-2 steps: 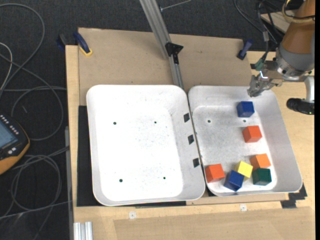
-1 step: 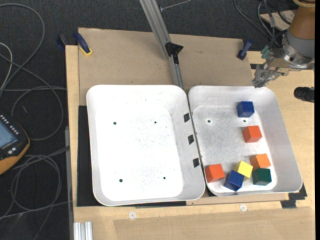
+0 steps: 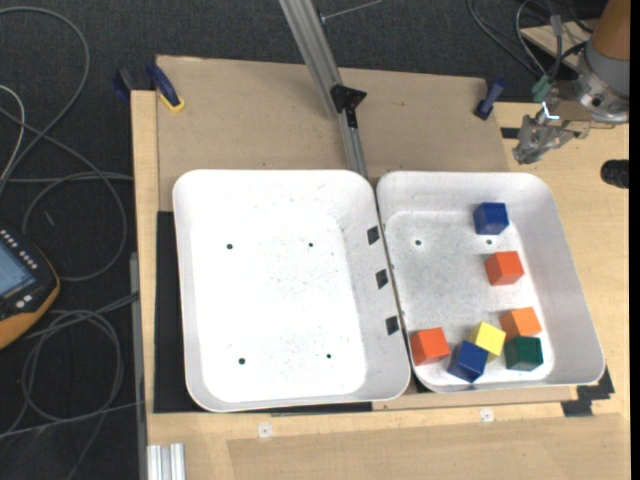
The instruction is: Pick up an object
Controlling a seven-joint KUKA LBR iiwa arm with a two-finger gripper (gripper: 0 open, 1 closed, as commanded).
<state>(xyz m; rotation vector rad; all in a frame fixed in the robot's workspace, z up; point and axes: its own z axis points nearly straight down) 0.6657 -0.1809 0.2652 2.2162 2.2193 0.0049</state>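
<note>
Plywood counter (image 3: 250,118) carries two white bins. Tool (image 3: 532,146) hangs above the counter, outside the right bin (image 3: 570,268) at its 1 o'clock corner, grasping nothing; finger spread cannot be determined. Nearest block: blue cube (image 3: 490,217), at 7 o'clock from the tool.

No lettering, label, brand mark or number can be read anywhere in this overhead view of the bench. The small coloured blocks carry plain faces, and the two shallow white plastic bins (image 3: 200,208) bear only dark dots and specks, not characters. A handheld control pendant with an orange rim (image 3: 18,280) at the left edge shows a lit screen, but whatever it displays is too small to make out.
</note>
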